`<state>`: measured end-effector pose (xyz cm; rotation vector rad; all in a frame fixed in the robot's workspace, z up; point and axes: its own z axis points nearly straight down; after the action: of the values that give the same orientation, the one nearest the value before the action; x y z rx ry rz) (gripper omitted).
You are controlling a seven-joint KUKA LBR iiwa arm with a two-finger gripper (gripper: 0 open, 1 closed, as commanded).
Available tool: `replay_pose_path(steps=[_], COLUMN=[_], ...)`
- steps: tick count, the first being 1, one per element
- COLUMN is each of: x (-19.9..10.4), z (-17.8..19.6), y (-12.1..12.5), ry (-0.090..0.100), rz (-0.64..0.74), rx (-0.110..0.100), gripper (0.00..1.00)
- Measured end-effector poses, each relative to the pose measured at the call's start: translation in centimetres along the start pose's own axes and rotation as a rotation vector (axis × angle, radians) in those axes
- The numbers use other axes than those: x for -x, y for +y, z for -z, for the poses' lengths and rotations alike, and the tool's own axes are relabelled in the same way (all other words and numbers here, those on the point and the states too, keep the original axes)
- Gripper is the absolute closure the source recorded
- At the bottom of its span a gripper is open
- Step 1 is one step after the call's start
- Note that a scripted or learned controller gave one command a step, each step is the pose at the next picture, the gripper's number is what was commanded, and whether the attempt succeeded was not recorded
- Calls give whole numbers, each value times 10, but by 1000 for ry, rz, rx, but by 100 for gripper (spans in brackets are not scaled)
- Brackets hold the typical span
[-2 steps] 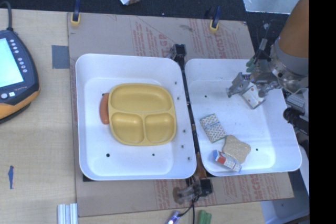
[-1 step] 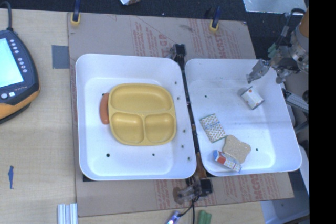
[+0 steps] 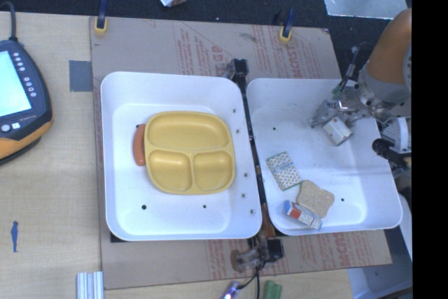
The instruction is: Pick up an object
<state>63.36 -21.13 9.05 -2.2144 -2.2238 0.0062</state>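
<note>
My gripper (image 3: 334,120) hangs low over the far part of the right bin (image 3: 364,220), fingers spread around a small white block (image 3: 338,130) without clearly pinching it. A patterned packet (image 3: 283,170), a bread slice (image 3: 316,198) and a small carton (image 3: 302,213) lie nearer.

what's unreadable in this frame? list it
- Pincer, camera view: fingers too small and blurred against the right bin to tell their state or whether they touch anything.
- Orange thing, left bin: mostly hidden under the yellow tray, identity unclear.
- Small carton, right bin: partly covered by the toast slice; label too small to read.
- Arm: cut off by the right edge.
</note>
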Motion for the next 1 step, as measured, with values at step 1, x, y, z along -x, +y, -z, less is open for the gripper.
replay_pose_path(steps=[1], x=[1], z=[12], y=[1], ry=[-2], rz=[1], rx=[2], gripper=[100])
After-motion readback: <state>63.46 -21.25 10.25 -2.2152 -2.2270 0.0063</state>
